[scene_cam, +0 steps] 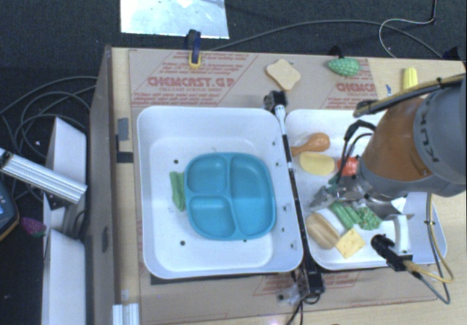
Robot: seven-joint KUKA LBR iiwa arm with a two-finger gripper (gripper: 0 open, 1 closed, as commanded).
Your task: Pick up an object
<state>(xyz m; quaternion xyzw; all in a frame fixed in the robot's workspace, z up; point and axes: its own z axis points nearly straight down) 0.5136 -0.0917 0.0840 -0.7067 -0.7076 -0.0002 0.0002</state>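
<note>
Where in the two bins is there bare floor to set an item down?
Left bin: bare floor along the far wall, beyond the blue divided plate. Right bin is crowded: toy foods cluster under the tool and arm.

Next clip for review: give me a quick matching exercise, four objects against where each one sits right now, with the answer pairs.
Things:
1. blue divided plate
2. toast slice
3. cheese wedge
4. green bean

Places:
A. on the bench behind the bins
B. left bin, beside the plate's left edge
C. middle of the left bin
D. right bin, near its front edge

Pairs: 1-C, 2-A, 3-D, 4-B
</note>
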